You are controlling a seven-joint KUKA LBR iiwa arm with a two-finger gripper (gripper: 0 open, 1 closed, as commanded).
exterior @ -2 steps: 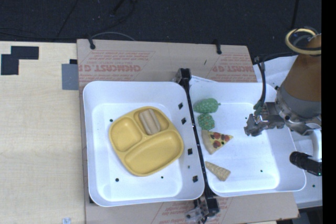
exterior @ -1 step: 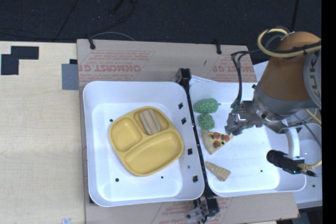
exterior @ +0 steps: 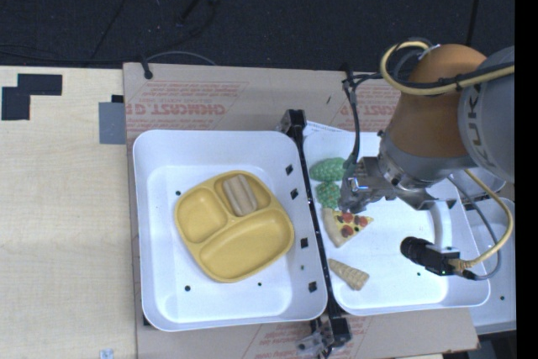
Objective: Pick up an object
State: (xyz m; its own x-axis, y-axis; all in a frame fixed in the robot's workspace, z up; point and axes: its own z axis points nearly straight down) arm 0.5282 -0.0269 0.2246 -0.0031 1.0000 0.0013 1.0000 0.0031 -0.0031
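Claw (exterior: 355, 191): mine, grip state indiscernible, above the right white bin (exterior: 395, 286). Item: triangular toy pizza slice (exterior: 346, 225), long axis diagonal, tip lower-left.

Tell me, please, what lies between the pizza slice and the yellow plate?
In the camera view, the black clamped edge where the two bins meet runs between the pizza slice and the yellow plate, with bare white bin floor on either side.

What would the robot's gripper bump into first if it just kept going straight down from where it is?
Probably the green toy just under the gripper, with the pizza slice close beside it. Depth is hard to judge from this slanted view.
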